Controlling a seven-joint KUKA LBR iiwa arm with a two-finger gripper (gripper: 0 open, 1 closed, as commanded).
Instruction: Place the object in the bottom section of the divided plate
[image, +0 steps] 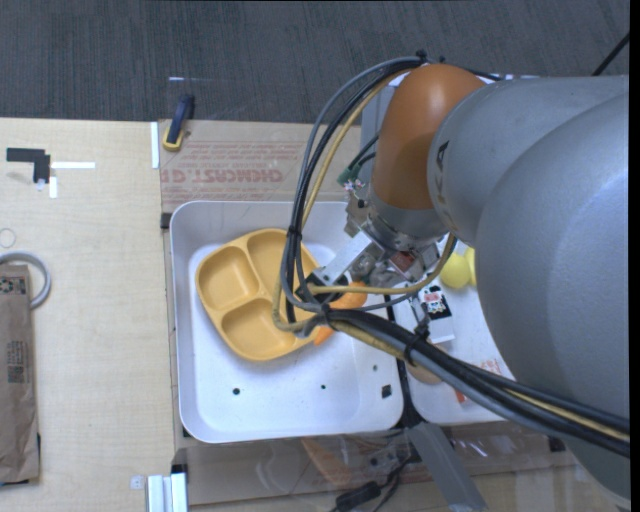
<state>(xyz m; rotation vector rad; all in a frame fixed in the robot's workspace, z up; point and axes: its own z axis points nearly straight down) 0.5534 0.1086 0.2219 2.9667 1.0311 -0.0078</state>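
Observation:
A yellow divided plate (245, 290) with three sections lies in the left white bin (270, 400), toward its upper left. An orange object (345, 298) shows at the plate's right edge, mostly hidden behind black and yellow cables. My gripper (368, 270) hangs just right of the plate, above that orange object, under the grey arm with its orange band (425, 140). Whether the orange object is in the gripper's grasp is hidden.
A yellow rounded object (458, 268) and a small black-and-white item (435, 303) lie in the right bin, largely covered by the arm. A brown paper bag (15, 370) rests at the bench's far left. A cardboard sheet (235, 165) lies behind the bins.

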